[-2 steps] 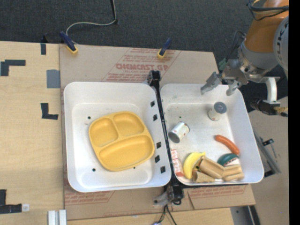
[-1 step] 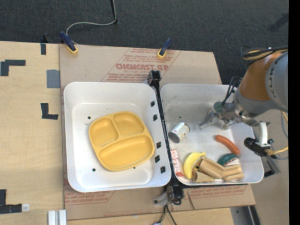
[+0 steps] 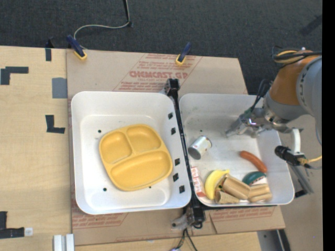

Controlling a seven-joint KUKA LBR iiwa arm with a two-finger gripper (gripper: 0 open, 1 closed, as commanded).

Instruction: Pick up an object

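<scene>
The yellow three-compartment plastic plate (image 3: 136,157) fills the left white bin (image 3: 84,140), well left of the small silver metal cup (image 3: 199,146). That cup lies tipped, long axis slanting up-right, with bare floor around it. The pincer (image 3: 242,127) hovers right of it, fingers parted, holding nothing. An orange sausage-shaped toy (image 3: 254,161) slants down-right beyond.

Bench (image 3: 31,156): light wood top, black tape marks at left. Brown cardboard sheet (image 3: 152,72) lies flat on it, held at its far edge by two yellow-and-blue clamps (image 3: 77,47). Two white bins (image 3: 84,156) sit side by side on the cardboard, touching along a black divider.
</scene>
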